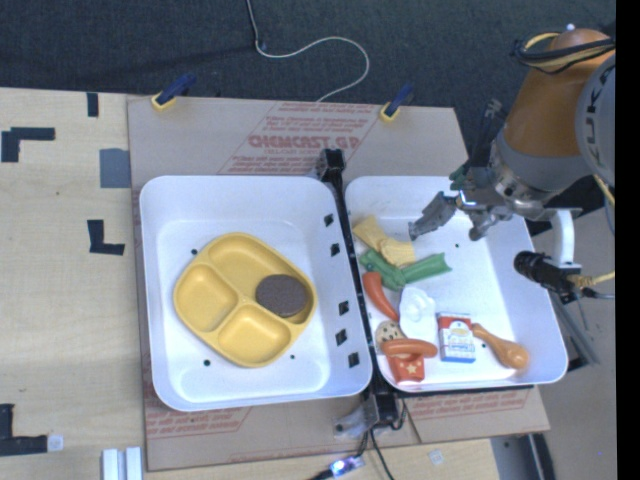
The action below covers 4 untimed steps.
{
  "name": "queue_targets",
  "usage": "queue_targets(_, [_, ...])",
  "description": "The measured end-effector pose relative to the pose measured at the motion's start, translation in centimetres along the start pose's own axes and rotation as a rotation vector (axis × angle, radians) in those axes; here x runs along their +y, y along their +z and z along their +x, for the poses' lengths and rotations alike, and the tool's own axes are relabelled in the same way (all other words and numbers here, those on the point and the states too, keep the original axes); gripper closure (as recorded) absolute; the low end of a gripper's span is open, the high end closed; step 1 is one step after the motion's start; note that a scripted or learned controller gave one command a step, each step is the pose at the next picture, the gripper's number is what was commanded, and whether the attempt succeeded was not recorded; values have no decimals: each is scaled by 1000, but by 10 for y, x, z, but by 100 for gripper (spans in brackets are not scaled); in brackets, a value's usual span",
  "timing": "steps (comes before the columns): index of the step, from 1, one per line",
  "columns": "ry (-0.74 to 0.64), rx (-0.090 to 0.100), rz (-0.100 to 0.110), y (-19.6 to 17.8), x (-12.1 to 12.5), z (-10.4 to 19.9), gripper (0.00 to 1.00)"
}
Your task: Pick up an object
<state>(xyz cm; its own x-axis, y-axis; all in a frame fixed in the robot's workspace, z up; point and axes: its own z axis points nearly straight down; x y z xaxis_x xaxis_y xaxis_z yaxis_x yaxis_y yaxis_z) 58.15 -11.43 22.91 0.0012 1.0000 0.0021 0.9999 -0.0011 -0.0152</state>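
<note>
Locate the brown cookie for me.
The brown cookie lies in the left bin, in the right-hand compartment of the yellow divided plate, near the divider between the bins.

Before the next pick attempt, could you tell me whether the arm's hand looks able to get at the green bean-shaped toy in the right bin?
Probably yes: the hand hovers just above-right of the green bean-shaped toy, which lies uncovered on top.

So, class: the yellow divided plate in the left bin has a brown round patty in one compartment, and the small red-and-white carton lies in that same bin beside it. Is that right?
Not quite. The yellow divided plate does sit in the left bin with the brown patty in one compartment, but the red-and-white carton lies in the right bin, among the toy food, as the camera view shows.
</note>
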Motion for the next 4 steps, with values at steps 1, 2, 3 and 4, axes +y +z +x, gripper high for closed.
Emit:
queue_targets(1, [-3,-1,-13,-8,2,0,0])
queue_targets(2, [-2,-3,-9,47,0,-10,0])
queue_targets(3, [-2,-2,-8,98,-9,-13,0])
queue_targets(4, [-3,-2,-13,147,-9,-12,0])
